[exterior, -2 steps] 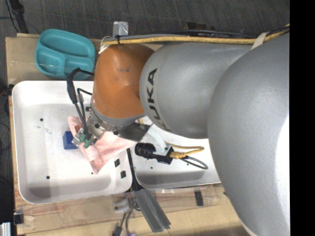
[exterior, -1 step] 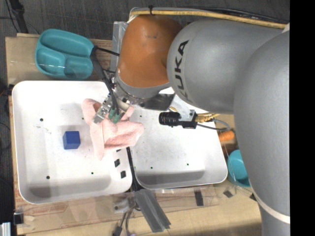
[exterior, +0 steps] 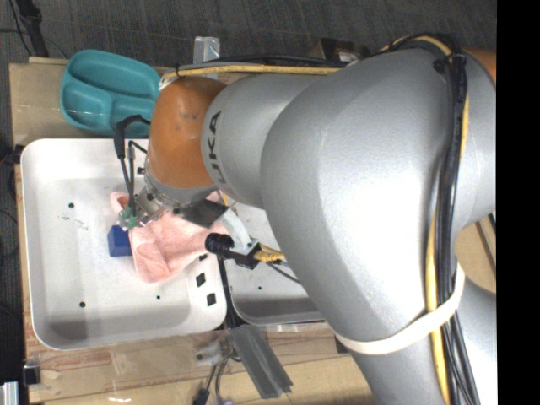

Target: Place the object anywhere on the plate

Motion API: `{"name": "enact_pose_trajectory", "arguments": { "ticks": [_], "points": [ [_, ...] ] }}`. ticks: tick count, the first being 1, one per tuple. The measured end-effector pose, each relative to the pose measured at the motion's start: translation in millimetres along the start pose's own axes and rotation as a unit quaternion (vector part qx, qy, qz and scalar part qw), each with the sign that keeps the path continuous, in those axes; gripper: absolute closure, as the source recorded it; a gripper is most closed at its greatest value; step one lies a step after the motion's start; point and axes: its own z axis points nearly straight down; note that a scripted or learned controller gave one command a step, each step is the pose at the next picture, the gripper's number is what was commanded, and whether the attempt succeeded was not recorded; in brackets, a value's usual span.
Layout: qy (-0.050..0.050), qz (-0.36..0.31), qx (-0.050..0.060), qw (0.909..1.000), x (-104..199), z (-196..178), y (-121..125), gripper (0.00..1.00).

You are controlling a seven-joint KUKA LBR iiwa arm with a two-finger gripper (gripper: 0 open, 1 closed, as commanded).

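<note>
Gripper is sitting low in the left bin, under the orange band of the arm, and we cannot tell whether it is released, clenched or grasping anything, since the wrist is covering most of it. We are noting a small green piece right at its tip, too small to identify.

We are seeing a pink cloth, soft and crumpled, lying in the left bin just beside the tip and partly under the wrist. A small blue block, hard-edged and boxy, is touching the cloth's left side. We cannot tell which of these is the task's object, and the plate is not something we are able to pick out.

The left bin is smooth white plastic with rounded corners and a raised rim. Bare floor is lying open along its left and lower parts. The right bin is showing as a grey-white edge beneath the arm. A teal moulded plastic shape, rounded and glossy, is resting on the wooden bench beyond the left bin's far rim. The arm's bulk is crowding the near side of both bins.
</note>
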Motion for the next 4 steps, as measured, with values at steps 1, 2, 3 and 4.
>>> {"name": "enact_pose_trajectory", "arguments": {
  "ticks": [1,2,3,4],
  "points": [
    [0.006,-0.103,0.010,0.9946,-70.4,-67.4,22.6,1.00],
    [0.006,-0.045,0.012,0.9989,-13.7,12.2,35.5,1.00],
    [0.006,-0.077,0.011,0.9969,-30.5,-24.5,67.6,1.00],
    [0.006,-0.058,0.012,0.9982,-40.2,-25.5,49.6,1.00]
  ]
}}
